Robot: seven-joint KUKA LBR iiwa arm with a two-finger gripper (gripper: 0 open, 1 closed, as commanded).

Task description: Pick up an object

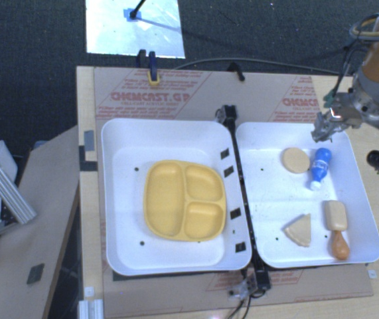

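Looking down on the bench (289, 281), near edge first. Right bin (358, 178), front: tan wedge-shaped piece (300, 230) lies flat; just to its right a pale block on a brown stub (336, 226), lengthwise front to back, apart from the wedge. Further back in the same bin: round tan disc (295, 159), and a small blue-and-white bottle (319, 167) lying on its side just beside the disc; whether the two touch cannot be told. Left bin (119, 178): yellow divided tray (184, 199) with three compartments sits flat near the middle. A black strip (234, 171) runs between the two bins.

Gripper (324, 129) sits over the back edge of the right bin, above and just behind the bottle, carried on the arm (378, 78) entering from the right. Nothing visible between its tips; whether the claw is spread or clenched cannot be told at this sharpness.

Beyond the bins: a blue-and-yellow clamp (151, 67) at the back edge of the board. Farthest back, a shiny sheet (134, 20) lies on dark floor.
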